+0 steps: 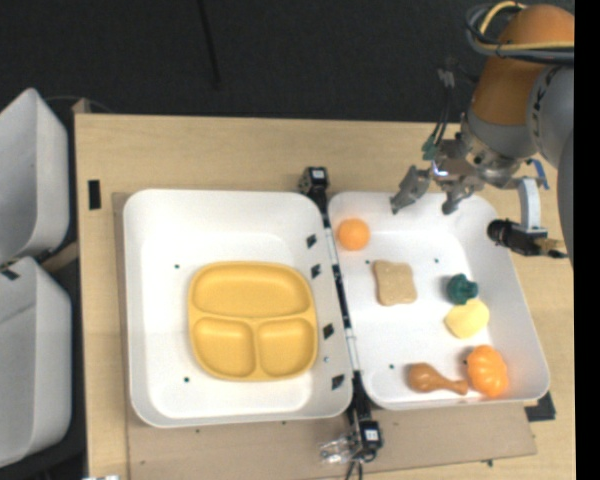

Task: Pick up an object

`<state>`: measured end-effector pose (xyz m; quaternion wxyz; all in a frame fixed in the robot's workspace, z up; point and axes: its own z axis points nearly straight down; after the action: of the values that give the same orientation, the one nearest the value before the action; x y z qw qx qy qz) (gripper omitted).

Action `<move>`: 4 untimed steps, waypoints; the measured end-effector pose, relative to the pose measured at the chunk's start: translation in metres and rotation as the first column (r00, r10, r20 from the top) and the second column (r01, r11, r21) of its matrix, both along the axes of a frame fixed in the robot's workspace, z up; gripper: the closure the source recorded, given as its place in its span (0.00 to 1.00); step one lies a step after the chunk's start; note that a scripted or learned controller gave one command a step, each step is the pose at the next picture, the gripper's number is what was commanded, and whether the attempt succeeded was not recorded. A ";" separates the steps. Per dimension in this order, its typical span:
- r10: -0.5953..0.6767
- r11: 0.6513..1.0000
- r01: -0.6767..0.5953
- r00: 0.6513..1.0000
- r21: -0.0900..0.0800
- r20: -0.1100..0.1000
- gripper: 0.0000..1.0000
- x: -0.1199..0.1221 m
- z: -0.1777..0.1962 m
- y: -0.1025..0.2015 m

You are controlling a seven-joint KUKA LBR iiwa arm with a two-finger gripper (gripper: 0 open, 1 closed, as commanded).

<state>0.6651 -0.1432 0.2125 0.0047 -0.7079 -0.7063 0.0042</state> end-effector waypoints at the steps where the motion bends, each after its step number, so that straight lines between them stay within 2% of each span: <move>1: 0.002 1.000 -0.002 1.000 -0.001 0.014 0.00 0.003 0.009 0.000; 2: 0.006 1.000 -0.006 1.000 -0.002 0.010 0.00 0.007 -0.052 0.003; 3: 0.004 1.000 -0.004 1.000 -0.003 0.010 0.00 0.006 -0.093 0.002; 4: 0.005 1.000 -0.005 1.000 -0.003 0.012 0.00 0.006 -0.112 0.001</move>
<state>0.6711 -0.1425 0.1008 -0.0007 -0.7063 -0.7079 0.0009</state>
